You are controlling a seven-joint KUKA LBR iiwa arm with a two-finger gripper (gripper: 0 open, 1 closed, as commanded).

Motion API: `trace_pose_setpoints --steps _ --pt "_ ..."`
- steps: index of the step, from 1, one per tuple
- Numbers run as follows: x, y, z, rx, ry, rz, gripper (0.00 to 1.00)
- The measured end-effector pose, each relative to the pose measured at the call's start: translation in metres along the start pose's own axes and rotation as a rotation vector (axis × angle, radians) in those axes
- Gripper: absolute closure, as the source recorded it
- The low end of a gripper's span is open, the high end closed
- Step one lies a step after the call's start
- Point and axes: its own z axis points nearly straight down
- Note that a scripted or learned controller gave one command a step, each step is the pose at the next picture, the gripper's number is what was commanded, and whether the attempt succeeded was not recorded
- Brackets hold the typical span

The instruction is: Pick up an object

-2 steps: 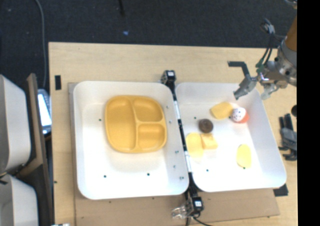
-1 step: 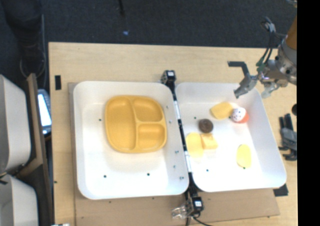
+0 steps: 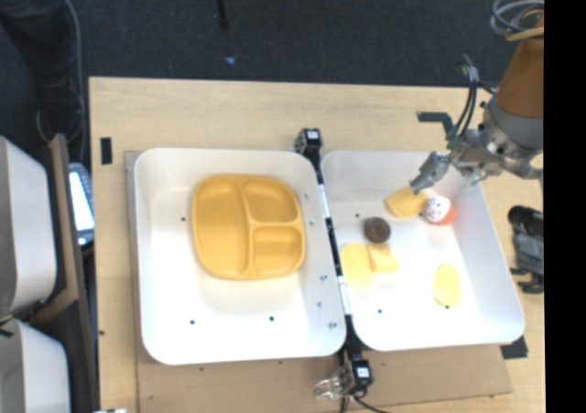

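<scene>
Yellow pieces (image 3: 446, 284) lie in the right bin (image 3: 485, 310); the arm (image 3: 522, 91) slants down-left, its tool (image 3: 428, 178) over a yellow wedge (image 3: 403, 204), grip unreadable.

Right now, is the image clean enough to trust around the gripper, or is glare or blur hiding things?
In the camera view the whole frame is soft and low in detail. The right bin is bright white but not blown out, and the yellow pieces and brown round object stay readable. The gripper is blurry, so its finger state is unclear. Faint shadows sit under the yellow tray.
</scene>
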Motion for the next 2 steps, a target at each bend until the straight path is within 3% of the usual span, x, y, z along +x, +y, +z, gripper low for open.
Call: trace_pose_setpoints --steps 2 --pt "0.007 -0.009 0.108 0.000 0.000 0.000 0.00"
